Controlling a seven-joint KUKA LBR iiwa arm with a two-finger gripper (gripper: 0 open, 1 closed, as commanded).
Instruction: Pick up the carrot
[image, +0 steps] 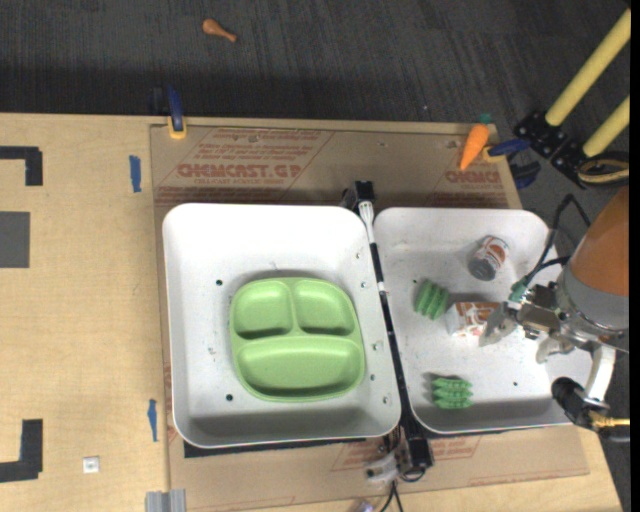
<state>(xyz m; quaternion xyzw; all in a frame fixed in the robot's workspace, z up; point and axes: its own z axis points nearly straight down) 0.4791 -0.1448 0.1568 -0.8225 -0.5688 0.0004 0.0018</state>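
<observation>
Camera view, going off the right bin (400, 300): green tray (296, 337) sits left of it, the carrot (474, 146) lies outside past its far rim, so the gripper (500, 322), can't tell its spread, should probably lift clear first.

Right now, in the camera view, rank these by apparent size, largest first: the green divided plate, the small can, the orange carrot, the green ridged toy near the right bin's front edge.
1. Green divided plate, by far.
2. Green ridged toy and orange carrot: too alike to rank.
3. Small can, slightly smaller, though the difference is slim.
</observation>
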